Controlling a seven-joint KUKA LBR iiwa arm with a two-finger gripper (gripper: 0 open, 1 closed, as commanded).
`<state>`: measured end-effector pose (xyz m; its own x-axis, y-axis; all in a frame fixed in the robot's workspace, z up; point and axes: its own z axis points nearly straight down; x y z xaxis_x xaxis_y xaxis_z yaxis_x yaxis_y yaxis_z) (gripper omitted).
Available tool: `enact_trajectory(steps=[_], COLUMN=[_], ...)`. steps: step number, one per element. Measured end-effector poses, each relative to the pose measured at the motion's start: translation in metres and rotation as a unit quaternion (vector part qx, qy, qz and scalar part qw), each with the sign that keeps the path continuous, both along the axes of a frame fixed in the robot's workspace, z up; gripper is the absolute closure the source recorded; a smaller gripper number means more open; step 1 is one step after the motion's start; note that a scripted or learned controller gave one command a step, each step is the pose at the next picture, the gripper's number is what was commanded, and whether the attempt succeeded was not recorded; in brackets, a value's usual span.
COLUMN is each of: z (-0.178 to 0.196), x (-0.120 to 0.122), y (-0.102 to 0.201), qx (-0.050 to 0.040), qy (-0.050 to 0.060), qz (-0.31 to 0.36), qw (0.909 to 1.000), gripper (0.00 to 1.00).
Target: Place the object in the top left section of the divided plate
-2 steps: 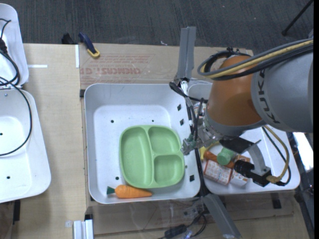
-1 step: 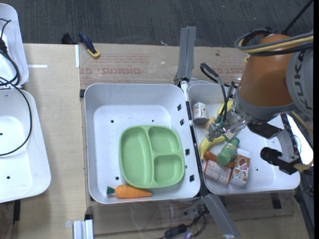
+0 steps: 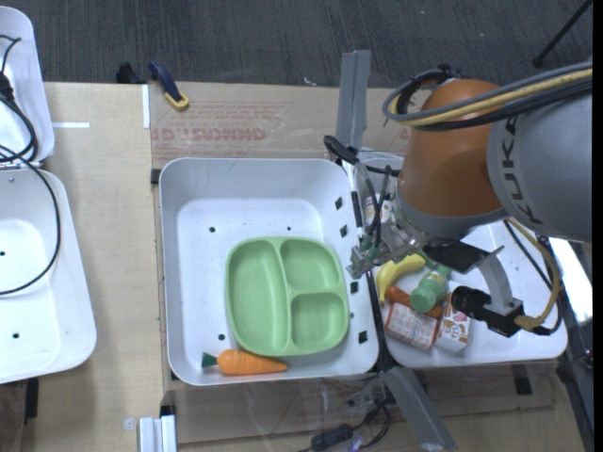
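One arm (image 3: pixel 471 158) above right bin (image 3: pixel 528 342)

A green divided plate (image 3: pixel 286 296) lies beside a carrot (image 3: pixel 247 363) in the left bin (image 3: pixel 188 205).

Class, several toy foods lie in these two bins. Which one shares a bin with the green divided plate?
The carrot, lying just below the divided plate in the left bin. The banana and the other items sit in the right bin.

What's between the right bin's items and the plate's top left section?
The wall where the two bins meet: the banana, bottle and cartons lie right of it, the plate left of it. The plate's sections hold nothing. The carrot lies in front of the plate, off that path.
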<state>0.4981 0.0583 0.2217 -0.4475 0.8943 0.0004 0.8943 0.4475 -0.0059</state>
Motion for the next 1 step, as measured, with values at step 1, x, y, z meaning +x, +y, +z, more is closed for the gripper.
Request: enact_trajectory(steps=[1], z=[-0.0328], x=[-0.0203], y=[-0.0284], qx=[0.0001], qy=[0.000], qz=[-0.023], qw=[0.9997], gripper=[1.00])
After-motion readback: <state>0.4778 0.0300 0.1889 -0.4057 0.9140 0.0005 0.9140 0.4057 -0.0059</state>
